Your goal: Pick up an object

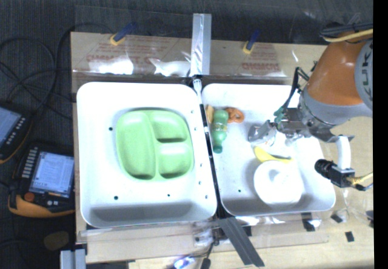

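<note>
Two white bins (97, 201) sit side by side on the worktop (85, 49). The left bin holds one green divided tray (153, 143). The right bin (236, 201) holds one green bottle (219, 128), one orange item (234, 116), one yellow piece (270, 155) and one white round container (277, 182)

Two bins are set side by side on the surface (85, 56). A divided tray (151, 143) is held in the left bin (97, 201). In the right bin (233, 201), right of the tray, a bottle (218, 128) lies beside the shared wall, with a bowl (277, 182) farther right.
</note>
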